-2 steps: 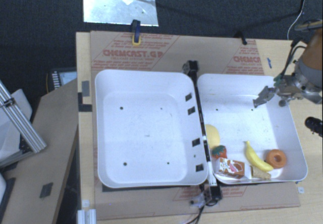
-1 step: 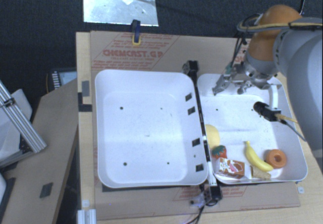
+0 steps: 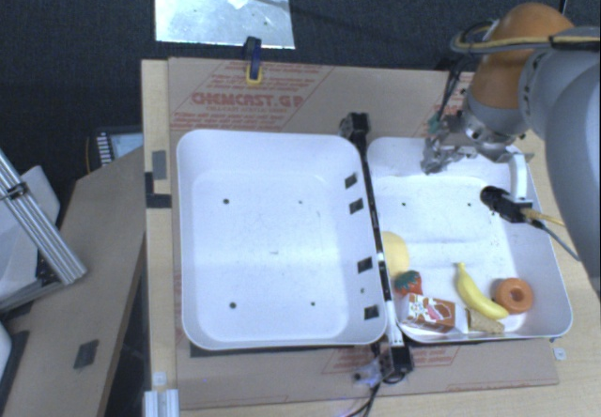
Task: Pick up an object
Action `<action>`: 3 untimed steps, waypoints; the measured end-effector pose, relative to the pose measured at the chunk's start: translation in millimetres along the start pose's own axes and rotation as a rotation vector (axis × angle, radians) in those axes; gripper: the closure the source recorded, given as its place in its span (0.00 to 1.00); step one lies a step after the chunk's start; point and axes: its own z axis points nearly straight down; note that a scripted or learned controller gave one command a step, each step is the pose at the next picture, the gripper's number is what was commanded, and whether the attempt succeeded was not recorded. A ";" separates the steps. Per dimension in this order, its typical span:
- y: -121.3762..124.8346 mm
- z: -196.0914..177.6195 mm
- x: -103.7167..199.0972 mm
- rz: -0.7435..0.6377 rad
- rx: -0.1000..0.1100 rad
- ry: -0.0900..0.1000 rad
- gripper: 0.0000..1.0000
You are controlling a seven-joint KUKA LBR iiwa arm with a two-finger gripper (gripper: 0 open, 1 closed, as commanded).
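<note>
Gripper (image 3: pixel 438 160): over the right bin's (image 3: pixel 441 218) far edge; fingers' state — cannot tell
Banana (image 3: pixel 472 289): near end of that bin — long axis running far-to-near; toward the camera from the gripper

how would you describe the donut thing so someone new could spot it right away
Take the right-hand white bin, the one the arm reaches over, and go to its near right corner. The donut lies just right of the banana. It is the only round orange-brown ring with a hole in its middle.
</note>
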 end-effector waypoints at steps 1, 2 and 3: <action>1.8 -63.8 102.5 -0.007 -0.004 0.005 1.00; -64.6 -58.8 163.5 -0.002 0.009 0.003 1.00; -60.6 -70.2 159.2 0.002 0.001 0.002 1.00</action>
